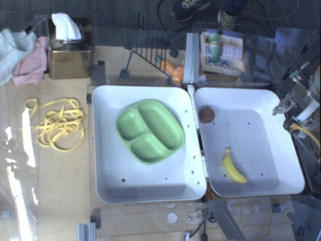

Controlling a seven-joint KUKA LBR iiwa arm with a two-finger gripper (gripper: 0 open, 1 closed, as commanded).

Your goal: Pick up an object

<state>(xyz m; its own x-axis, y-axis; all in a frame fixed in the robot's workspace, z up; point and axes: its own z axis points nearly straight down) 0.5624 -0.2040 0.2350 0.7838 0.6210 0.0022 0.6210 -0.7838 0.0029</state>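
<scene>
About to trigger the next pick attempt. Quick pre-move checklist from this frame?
1. Targets present: banana and a brown round object lie in the right bin - ok.
2. Targets apart from each other - ok.
3. Brown object sits close to the bin's left wall, tight for a claw - not ok.
4. Green divided plate lies flat in the left bin - ok.
5. Claw at the right bin's right edge, open or shut - cannot tell.

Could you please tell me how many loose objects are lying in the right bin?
2: a banana near the bin's middle-front, and a small brown ball in its far left corner.
</scene>
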